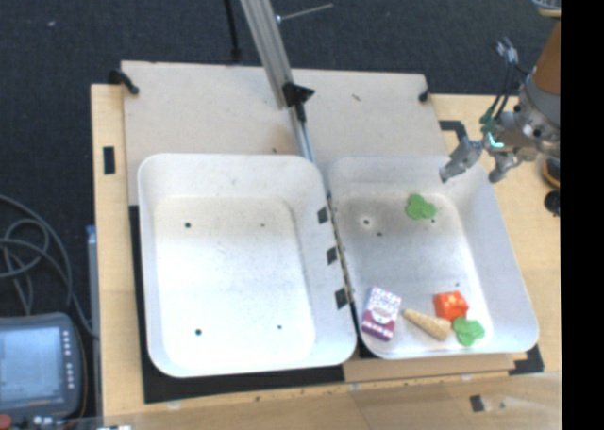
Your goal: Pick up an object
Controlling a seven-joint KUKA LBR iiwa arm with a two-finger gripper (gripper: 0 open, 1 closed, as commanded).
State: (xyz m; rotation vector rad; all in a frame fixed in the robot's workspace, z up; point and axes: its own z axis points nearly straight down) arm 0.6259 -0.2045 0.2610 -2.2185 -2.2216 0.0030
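Fingers of the gripper (479,166) are spread open with nothing between them, poised over the far right corner of the right bin (491,230). Inside that bin, a green piece (421,207) lies near its far side, just beside the gripper. Along the bin's near edge sit a purple carton (380,313), a tan cone (427,324), a red block (450,305) and another green lump (468,330).

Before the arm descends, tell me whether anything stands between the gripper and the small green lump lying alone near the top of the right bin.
Nothing visible does. The two-finger gripper, fingers apart, hangs over the upper right rim of the right white bin, and only bare floor separates it from the small green lump. The other toys cluster at the bin's near edge, clear of that path.
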